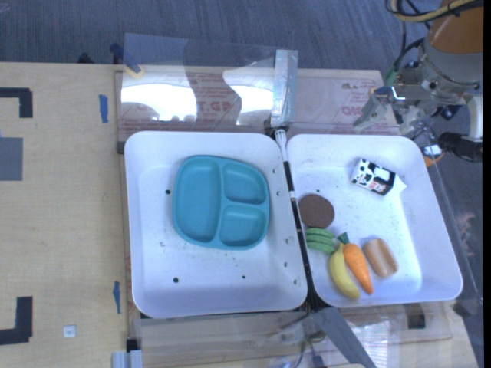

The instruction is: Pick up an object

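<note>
The right bin [430, 228] holds several toy foods. A black-and-white patterned block [373, 177] lies near its back. A brown round disc [316, 211] sits by the bin's left wall. In the front lie a green pea pod [322, 241], a yellow banana [343, 273], an orange carrot [357, 267] and a tan bread roll [379, 256], close together. My gripper [395, 119] hangs above the bin's back rim, behind and slightly right of the patterned block. Its fingers are spread open with nothing between them.
The left bin [146, 236] holds a blue divided plate [222, 202]. A clear plastic sheet [199, 90] and a metal post [284, 87] stand behind the bins. Wooden bench surface [54, 221] extends to the left.
</note>
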